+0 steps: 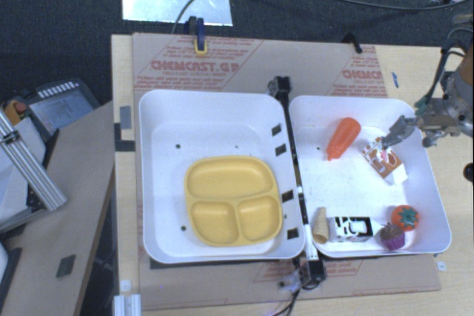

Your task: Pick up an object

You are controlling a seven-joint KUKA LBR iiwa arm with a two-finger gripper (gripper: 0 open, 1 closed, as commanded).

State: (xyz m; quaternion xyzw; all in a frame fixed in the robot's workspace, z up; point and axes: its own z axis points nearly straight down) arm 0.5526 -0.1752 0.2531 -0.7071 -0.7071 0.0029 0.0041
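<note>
A divided plate (232, 199) lies in the left bin (159, 115); toys fill the right bin (311, 111).

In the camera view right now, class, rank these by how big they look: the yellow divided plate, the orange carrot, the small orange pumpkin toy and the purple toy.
1. Yellow divided plate, by far the largest.
2. Orange carrot.
3. Small orange pumpkin toy and purple toy: they look alike in size, so I won't rank them.

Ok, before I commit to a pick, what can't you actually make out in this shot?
- Gripper, camera view: blurred; whether it touches the white and orange carton is unclear.
- Arm: cut off by the right edge.
- Black and white item at the right bin's front wall: too small to identify.
- Purple item: too small to identify.
</note>
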